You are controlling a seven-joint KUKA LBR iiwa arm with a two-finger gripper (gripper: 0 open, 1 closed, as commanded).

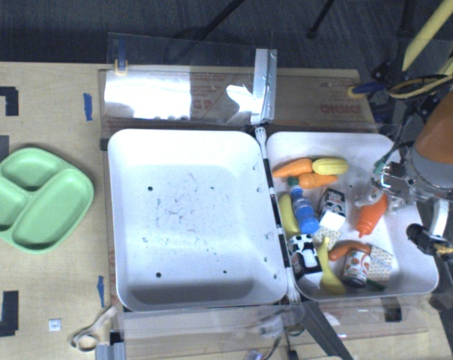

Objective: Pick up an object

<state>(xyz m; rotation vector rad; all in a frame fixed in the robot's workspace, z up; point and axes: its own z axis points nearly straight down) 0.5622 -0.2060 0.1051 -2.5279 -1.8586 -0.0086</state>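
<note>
Orange bottle, tapered, tilted, lies just beside gripper.

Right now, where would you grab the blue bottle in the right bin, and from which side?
Grip the blue bottle across its mid-body, coming straight down. It lies flat, long axis running near to far, with a banana tight against its left, so the fingers probably have little room there.

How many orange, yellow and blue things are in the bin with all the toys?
Orange: 3, two carrots and an orange bottle.
Yellow: 3, a corn cob, a long yellow piece and a banana.
Blue: 1, a blue bottle.
Total: 7, all in the right bin.
</note>
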